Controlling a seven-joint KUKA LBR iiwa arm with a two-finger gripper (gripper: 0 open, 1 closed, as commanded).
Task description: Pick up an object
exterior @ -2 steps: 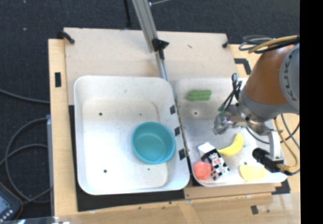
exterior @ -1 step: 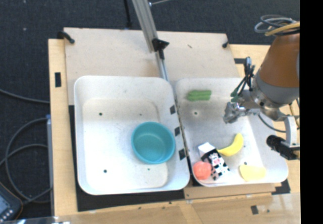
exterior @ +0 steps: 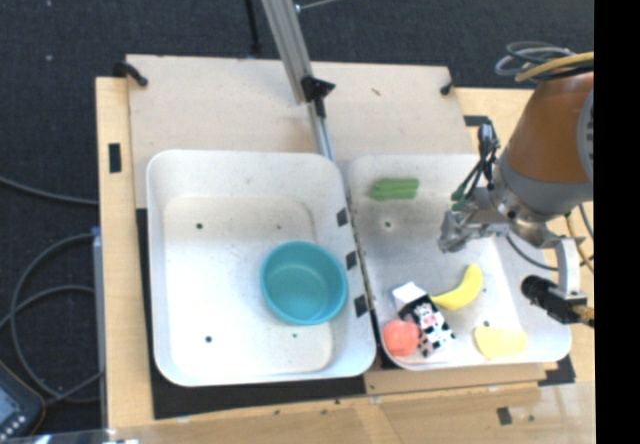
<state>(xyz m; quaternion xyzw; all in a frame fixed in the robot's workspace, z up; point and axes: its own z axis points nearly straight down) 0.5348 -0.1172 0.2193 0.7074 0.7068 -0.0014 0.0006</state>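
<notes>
Progress on the pick looks slight: nothing is lifted yet, as far as the view shows. Taking the divider between the two bins (exterior: 350,232) as the landmark and going from left to right, the left bin (exterior: 190,182) lies to its left and holds a teal bowl (exterior: 303,281), which sits close to the divider. Just right of the divider, in the right bin (exterior: 420,224), a green block (exterior: 394,189) lies toward the far end. Nearer the camera and also close to the divider sit a red ball (exterior: 400,335) and, touching it, a black-and-white spotted toy (exterior: 424,317). Further right lies a yellow banana (exterior: 460,289), and beyond it a pale yellow piece (exterior: 498,340) near the bin's near right corner.

The gripper (exterior: 456,232) hangs over the right bin, well right of the divider, just above the banana and apart from it. How wide its pincer stands I cannot tell, for the metal parts blur together. No object sits between them. What remains, by my judgement, is the whole grasp: descend on a thing, likely the banana, close and lift.
</notes>
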